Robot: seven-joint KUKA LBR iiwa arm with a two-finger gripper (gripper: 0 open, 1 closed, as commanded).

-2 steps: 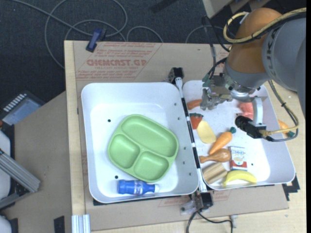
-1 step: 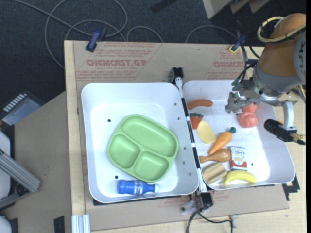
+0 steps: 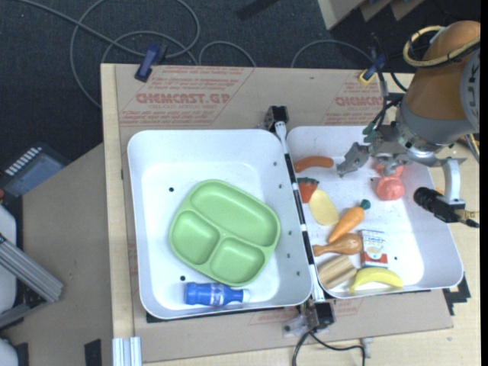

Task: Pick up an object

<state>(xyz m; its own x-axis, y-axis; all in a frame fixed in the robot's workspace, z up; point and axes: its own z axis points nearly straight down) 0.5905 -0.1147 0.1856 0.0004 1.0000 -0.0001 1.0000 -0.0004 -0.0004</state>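
arm (image 3: 436, 97): grey wrist | orange band | yellow cable loop

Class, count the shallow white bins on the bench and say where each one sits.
2. The left bin holds a green tray; the right bin, touching it along the middle, holds toy food.

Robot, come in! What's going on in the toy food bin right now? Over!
End effector low over the right bin, nothing seen held. Sausage and pink toy closest. Other toy food lies nearer the camera, not in the way.
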